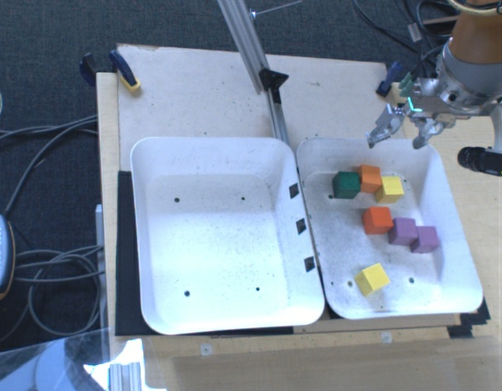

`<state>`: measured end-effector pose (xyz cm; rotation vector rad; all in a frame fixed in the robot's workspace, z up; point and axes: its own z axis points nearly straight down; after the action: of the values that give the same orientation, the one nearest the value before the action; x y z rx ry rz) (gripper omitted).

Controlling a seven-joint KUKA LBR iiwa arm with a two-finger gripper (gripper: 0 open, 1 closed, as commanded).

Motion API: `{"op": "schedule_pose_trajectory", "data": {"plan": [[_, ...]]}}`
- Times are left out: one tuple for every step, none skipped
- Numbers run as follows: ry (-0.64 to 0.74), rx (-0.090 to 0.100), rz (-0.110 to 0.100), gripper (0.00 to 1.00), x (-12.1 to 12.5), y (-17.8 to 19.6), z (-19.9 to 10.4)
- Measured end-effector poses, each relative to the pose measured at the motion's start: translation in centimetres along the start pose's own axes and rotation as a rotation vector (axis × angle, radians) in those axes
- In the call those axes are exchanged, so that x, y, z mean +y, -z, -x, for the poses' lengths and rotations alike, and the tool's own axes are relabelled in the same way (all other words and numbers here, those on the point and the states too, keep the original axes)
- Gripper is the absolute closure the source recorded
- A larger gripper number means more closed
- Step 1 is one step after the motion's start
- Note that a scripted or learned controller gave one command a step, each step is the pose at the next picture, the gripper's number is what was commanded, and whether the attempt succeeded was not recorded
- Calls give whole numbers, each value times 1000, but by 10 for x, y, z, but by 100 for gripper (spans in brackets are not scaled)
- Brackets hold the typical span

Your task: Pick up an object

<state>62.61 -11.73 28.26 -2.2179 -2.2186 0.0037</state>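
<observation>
My gripper [396,133] hangs open above the far edge of the right bin [455,251], with nothing between its two spread fingers. Below it in that bin lie a green cube [345,185], an orange cube [371,178] and a yellow cube [390,189] bunched together. A second orange cube [377,219] sits nearer the middle, with two purple cubes [413,234] touching to its right. Another yellow cube [372,278] lies alone near the front.
The left bin [153,169] stands beside the right one, with black clips along the shared rim. A slanted metal rod [244,31] rises behind the bins. A blue and yellow clamp [125,70] sits at the board's far left corner. Cables lie at the left.
</observation>
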Motion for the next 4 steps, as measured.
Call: {"op": "schedule_pose_trajectory", "data": {"plan": [[1, -1, 4, 0, 1, 2, 0], [0, 0, -3, 0, 1, -61, 0], [1, 0, -2, 0, 2, -115, -11], [0, 0, -3, 0, 2, -177, -6]]}}
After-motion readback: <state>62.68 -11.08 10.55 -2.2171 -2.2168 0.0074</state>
